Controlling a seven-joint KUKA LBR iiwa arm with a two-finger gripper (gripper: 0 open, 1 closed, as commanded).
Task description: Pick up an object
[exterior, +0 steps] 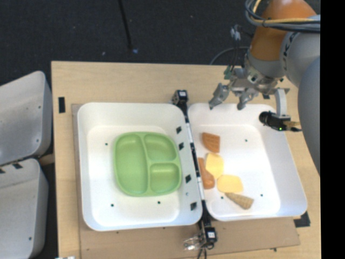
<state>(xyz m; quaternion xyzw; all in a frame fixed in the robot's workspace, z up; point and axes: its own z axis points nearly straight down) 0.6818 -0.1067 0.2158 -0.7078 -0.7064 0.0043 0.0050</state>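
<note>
Hovering pincer (228, 102) open over right bin (269, 198); no legible writing.

Free room and obstacles. The left bin (86, 144) holds a green tray (146, 163) at its centre; bare floor rings the tray on all sides, widest at the left and front. In the right bin (280, 166) five food pieces crowd the left part: an orange piece (211, 142), a yellow piece (214, 165), a second orange piece (206, 177) against the left wall, a yellow wedge (229, 184) and a tan wedge (240, 200). The bin's right half and far strip are bare. The divider rims (187, 150) carry black clips. The end effector (228, 101) hangs, fingers spread, over the right bin's far rim, and a black fitting (272, 119) sits at its far right corner.
</note>
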